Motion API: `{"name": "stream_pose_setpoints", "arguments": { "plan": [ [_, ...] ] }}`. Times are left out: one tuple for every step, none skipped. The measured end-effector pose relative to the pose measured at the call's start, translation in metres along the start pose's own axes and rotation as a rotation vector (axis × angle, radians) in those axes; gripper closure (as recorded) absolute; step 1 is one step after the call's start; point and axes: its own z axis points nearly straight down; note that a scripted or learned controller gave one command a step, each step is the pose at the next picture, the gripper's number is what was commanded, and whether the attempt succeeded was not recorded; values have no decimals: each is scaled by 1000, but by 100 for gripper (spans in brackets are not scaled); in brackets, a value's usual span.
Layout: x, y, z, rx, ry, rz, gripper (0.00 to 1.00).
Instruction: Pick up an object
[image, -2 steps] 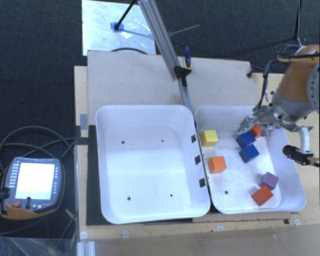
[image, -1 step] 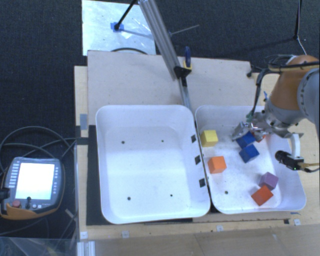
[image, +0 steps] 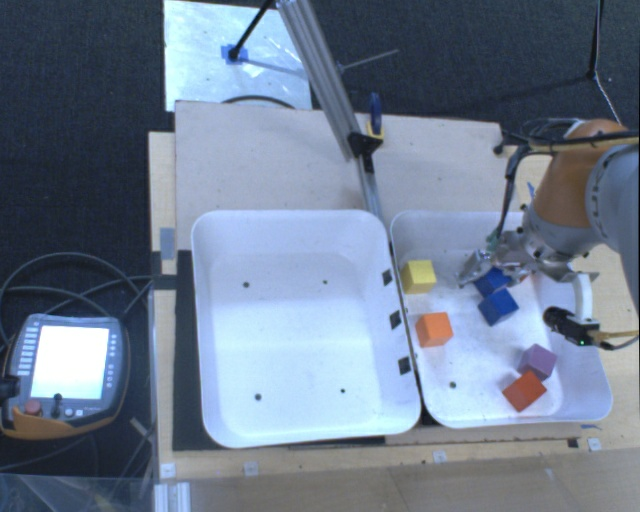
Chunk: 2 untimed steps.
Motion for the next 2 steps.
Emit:
{"name": "stream_pose_setpoints", "arguments": {
  "plan": [
    [0, 1, -12, -4, -1, -2, 100],
    [5, 7, -58, -5, 0, -3, 100]
  ]
}}
